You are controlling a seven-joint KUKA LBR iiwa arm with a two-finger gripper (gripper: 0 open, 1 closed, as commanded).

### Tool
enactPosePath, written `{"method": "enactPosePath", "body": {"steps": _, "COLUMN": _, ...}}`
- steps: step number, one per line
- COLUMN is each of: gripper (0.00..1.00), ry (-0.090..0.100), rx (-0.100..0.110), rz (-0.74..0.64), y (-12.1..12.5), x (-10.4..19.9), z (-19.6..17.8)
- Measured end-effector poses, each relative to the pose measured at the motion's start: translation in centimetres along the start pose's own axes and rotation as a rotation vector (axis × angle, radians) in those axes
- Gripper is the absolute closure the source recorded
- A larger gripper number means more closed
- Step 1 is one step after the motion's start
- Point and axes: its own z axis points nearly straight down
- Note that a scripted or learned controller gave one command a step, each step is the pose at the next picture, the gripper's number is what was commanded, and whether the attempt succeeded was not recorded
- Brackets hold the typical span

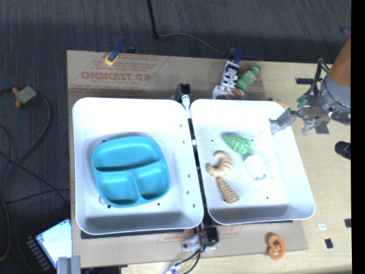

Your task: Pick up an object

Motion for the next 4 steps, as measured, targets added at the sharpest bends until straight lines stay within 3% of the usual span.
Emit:
{"method": "enactPosePath", "body": {"steps": 1, "gripper": 0.0, "ry": 0.011, "rx": -0.005, "rz": -0.004, "y": -3.9, "x": -0.1, "z": 11.9}}
{"method": "enactPosePath", "body": {"steps": 2, "gripper": 0.0, "ry": -0.006, "rx": -0.015, "rz": 0.001, "y": -2.0, "x": 1.8, "z": 14.1}}
{"method": "enactPosePath", "body": {"steps": 3, "gripper": 0.0, "ry": -0.007, "rx": -0.016, "rz": 0.0, "y": -1.7, "x": 8.5, "z": 14.6}}
{"method": "enactPosePath", "body": {"steps": 4, "gripper": 0.0, "ry": -0.004, "rx": -0.012, "rz": 0.002, "y": -7.5, "x": 11.0, "z": 14.8}}
